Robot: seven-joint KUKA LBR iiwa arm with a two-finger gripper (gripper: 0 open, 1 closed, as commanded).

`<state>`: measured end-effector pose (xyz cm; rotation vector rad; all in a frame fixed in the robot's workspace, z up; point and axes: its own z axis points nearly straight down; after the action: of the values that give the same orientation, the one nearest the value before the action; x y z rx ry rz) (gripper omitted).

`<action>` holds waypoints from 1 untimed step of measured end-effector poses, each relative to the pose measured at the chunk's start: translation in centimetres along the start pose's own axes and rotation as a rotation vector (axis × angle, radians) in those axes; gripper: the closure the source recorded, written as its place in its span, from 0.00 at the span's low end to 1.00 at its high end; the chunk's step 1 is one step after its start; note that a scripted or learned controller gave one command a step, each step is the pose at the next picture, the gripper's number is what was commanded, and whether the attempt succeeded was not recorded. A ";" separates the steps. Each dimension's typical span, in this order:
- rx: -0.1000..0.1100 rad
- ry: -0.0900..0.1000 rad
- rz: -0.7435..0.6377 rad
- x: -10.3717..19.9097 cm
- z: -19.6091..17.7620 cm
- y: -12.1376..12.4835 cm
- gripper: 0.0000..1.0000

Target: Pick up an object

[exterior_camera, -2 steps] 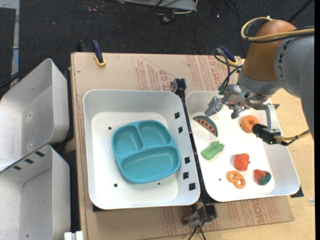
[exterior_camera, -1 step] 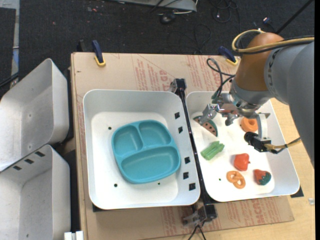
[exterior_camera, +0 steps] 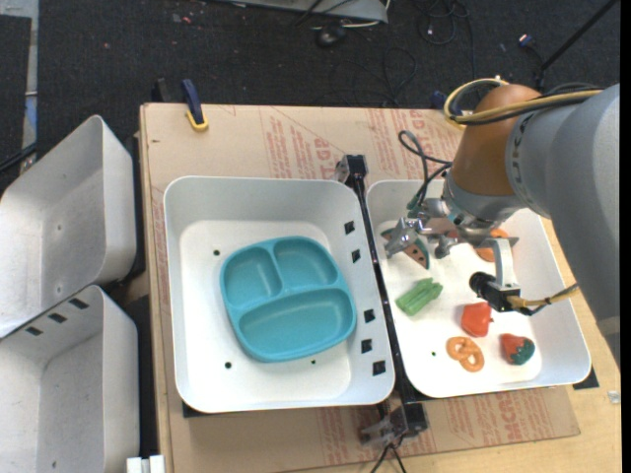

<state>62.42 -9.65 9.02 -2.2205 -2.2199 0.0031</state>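
Where bench (exterior_camera: 296, 131) shows bare, red print repeats, mirrored, unreadable.

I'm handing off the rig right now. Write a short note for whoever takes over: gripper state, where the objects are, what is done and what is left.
Gripper: low over the upper-left part of the right white bin; open or shut cannot be told from this angle, and nothing is visibly held.
Right bin holds: green oblong toy vegetable just below the gripper, red block-shaped toy, orange pretzel-shaped toy, red strawberry-like toy with a green top.
Left white bin: light blue divided plastic plate.
Done: arm is down in the bin.
Left: grasp one object and lift it; the green one looks nearest.
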 end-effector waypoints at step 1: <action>-0.004 -0.001 0.001 0.0 -1.3 0.1 1.00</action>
<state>62.54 -9.66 10.30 -2.2235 -2.2217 -0.0011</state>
